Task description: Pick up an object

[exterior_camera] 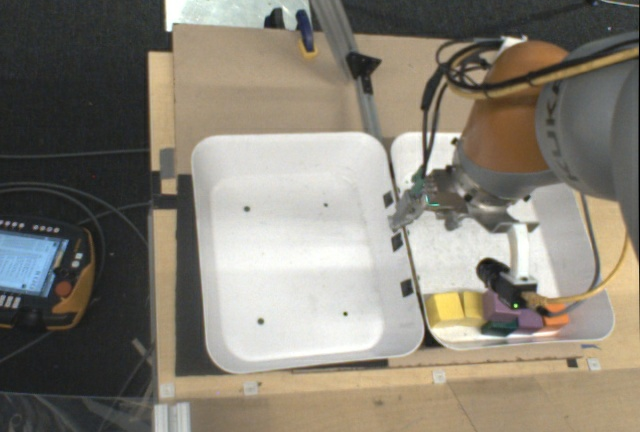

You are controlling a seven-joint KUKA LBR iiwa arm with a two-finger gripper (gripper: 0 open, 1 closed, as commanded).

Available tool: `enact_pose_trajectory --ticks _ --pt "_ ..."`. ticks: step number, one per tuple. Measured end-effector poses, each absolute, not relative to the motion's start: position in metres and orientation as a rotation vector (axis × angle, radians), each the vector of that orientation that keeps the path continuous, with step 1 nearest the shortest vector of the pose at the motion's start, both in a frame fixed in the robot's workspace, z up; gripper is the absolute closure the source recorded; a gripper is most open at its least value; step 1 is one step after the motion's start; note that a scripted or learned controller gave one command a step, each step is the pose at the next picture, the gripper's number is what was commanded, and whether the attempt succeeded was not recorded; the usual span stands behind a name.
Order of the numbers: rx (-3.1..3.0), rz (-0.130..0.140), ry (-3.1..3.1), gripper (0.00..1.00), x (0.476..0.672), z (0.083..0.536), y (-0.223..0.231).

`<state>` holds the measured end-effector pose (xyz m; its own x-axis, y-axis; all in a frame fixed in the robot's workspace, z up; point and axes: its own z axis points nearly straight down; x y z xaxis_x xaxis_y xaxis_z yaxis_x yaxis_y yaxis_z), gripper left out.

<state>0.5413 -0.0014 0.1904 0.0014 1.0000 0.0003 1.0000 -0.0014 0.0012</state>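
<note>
Over right bin (445, 255), end effector (412, 205) partly hidden

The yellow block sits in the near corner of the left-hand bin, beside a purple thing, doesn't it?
Not quite: the bin is wrong. The yellow block sits in the near corner of the right-hand bin, beside the purple thing. The camera view shows it.

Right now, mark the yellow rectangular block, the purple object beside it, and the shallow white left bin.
Yellow rectangular block (452, 308): camera view, on its top face.
Purple object (522, 319): camera view, on its upper surface.
Shallow white left bin (290, 240): camera view, on its bare floor.
</note>
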Motion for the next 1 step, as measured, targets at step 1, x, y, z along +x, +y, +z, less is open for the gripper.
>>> enact_pose_trajectory --ticks 1 --pt "2.219 0.006 2.220 1.00 0.5425 0.2014 -0.0015"
